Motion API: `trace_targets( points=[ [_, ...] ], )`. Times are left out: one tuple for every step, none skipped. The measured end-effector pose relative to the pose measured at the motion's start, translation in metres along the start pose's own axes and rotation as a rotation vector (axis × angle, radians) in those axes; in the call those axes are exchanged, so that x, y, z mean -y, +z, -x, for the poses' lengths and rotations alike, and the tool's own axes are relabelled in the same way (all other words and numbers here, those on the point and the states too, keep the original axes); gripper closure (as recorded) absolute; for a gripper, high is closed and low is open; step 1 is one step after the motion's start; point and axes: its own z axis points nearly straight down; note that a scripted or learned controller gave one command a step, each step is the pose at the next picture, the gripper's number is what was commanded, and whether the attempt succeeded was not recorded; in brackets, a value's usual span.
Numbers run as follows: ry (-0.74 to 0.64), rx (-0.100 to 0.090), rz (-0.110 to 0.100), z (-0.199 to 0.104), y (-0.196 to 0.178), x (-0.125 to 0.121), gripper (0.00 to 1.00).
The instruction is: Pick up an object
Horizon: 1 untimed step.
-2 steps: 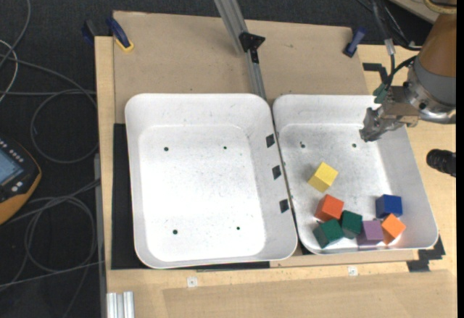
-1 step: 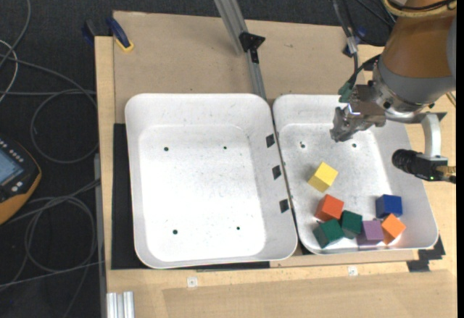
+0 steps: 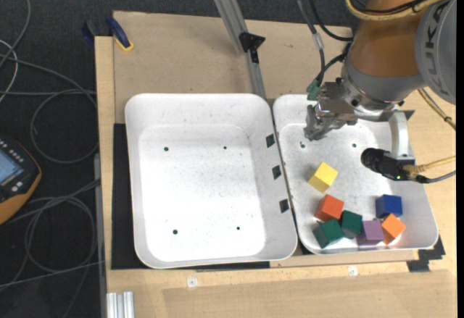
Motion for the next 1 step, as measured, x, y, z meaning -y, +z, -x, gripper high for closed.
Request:
trace_targets(
  points=[
    [0.001, 0.0, -0.003, -0.0518, -0.002, 0.007, 1.0]
  ],
)
